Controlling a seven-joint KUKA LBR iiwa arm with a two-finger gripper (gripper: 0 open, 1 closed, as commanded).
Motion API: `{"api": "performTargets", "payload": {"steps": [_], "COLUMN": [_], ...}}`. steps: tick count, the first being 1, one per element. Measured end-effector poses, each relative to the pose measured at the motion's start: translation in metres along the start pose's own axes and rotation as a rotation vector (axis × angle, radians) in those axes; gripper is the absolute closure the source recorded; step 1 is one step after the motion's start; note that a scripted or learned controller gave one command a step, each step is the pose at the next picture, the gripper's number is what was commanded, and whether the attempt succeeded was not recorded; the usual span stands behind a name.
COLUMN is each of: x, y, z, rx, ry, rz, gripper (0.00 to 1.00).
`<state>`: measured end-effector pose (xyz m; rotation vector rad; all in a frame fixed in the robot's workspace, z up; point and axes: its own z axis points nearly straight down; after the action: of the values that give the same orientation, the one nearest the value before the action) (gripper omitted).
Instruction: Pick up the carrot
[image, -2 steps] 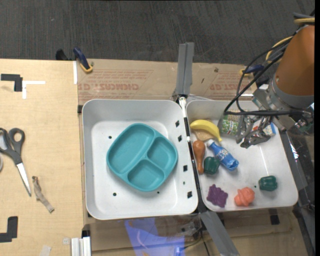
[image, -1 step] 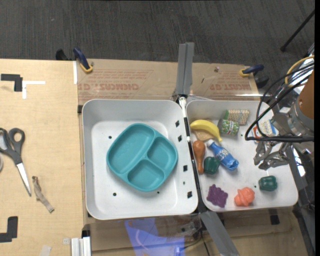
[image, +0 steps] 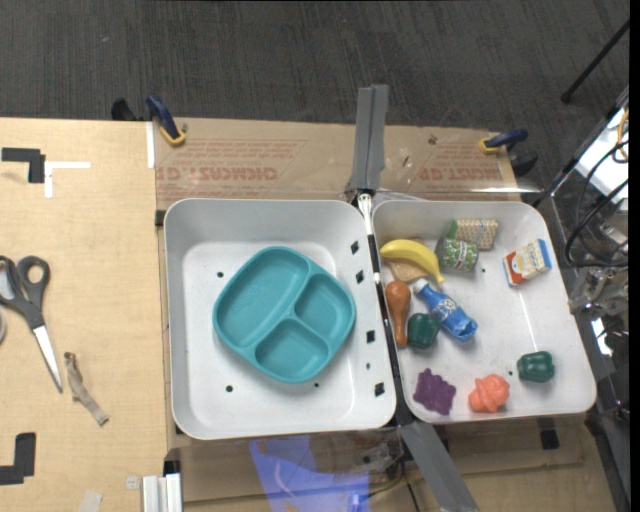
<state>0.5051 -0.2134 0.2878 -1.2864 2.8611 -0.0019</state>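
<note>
The carrot is a slim orange-brown piece lying lengthwise by the left wall of the right bin. A yellow banana lies just behind it. A blue bottle and a dark green piece press against its right side. Nothing covers the carrot from above.
The right bin also holds a purple grape bunch, an orange lumpy toy, a green pepper, a small carton and two cans. A teal divided plate sits in the left bin. Scissors lie on the bench at far left.
</note>
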Motion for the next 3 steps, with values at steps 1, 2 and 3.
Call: {"api": "performTargets", "payload": {"steps": [1,2,3], "x": [0.016,0.000,0.004], "y": [0.006,-0.009,0.003], "z": [0.048,0.067,0.049], "rx": [-0.004,-0.004,-0.005], "ry": [0.000,-0.002,-0.003], "rz": [-0.489,-0.784,-1.016], "gripper": [1.00,1.00,1.00]}}
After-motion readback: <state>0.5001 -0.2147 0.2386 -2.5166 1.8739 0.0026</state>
